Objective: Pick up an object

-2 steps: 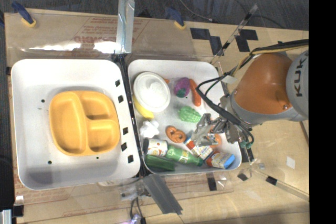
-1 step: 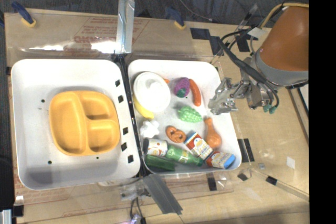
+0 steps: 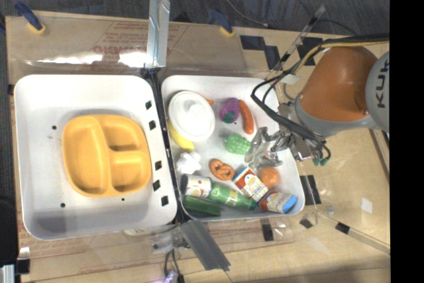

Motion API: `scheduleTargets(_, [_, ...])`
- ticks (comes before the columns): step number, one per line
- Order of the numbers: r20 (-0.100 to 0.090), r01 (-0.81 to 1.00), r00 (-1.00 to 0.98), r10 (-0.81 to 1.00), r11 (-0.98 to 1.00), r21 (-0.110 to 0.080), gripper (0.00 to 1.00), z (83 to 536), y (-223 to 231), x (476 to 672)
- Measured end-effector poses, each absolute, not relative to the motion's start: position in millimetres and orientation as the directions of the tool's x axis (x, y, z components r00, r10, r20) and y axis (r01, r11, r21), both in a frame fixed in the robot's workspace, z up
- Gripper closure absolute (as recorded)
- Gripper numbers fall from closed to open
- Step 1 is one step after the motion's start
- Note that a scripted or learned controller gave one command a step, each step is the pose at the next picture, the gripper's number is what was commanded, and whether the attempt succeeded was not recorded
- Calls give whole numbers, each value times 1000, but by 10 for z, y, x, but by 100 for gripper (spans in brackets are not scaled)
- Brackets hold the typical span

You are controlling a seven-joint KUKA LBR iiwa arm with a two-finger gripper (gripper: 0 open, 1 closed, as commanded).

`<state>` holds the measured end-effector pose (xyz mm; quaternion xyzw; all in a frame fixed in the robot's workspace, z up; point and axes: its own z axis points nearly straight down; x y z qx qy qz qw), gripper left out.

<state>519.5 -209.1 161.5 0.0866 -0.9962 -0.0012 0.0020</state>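
Metal pincer (image 3: 264,148) hangs low inside the right bin (image 3: 291,177), near that bin's right wall, its bright fingers close to a green knobbly toy (image 3: 237,144) and just above an orange ball (image 3: 269,176); whether it is wide or narrow I cannot tell, and nothing shows between its tips. Its grey arm (image 3: 338,89) with a glossy orange band reaches in over the worktop's (image 3: 79,43) right edge.

Left bin (image 3: 33,142), smooth white plastic with rounded corners, carries a yellow divided tray (image 3: 106,154) at its centre. Right bin holds a crowd of small things: a round white lidded bowl (image 3: 191,113) at the left wall, a yellow banana (image 3: 180,138) under it, a purple grape bunch (image 3: 230,109), a red sausage (image 3: 247,117), a brown pretzel (image 3: 221,169), crumpled white paper (image 3: 188,162), and along the near wall a can (image 3: 197,186), a green bottle (image 3: 228,196) and printed cartons (image 3: 250,185).
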Motion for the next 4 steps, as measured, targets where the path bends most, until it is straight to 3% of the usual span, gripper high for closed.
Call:
scheduleTargets(1, [-4, -160, -987, -160, 987, -1, 100, 1749, -2000, 5994])
scheduleTargets(2, [-5, 13, -1000, 13, 1000, -1, 100, 1831, -2101, 6583])
scheduleTargets(3, [-1, -118, -993, -118, 993, 1, 100, 1674, -1451, 6400])
scheduleTargets(4, [-13, 27, -1000, 27, 1000, -3, 100, 2854, -1351, 6591])
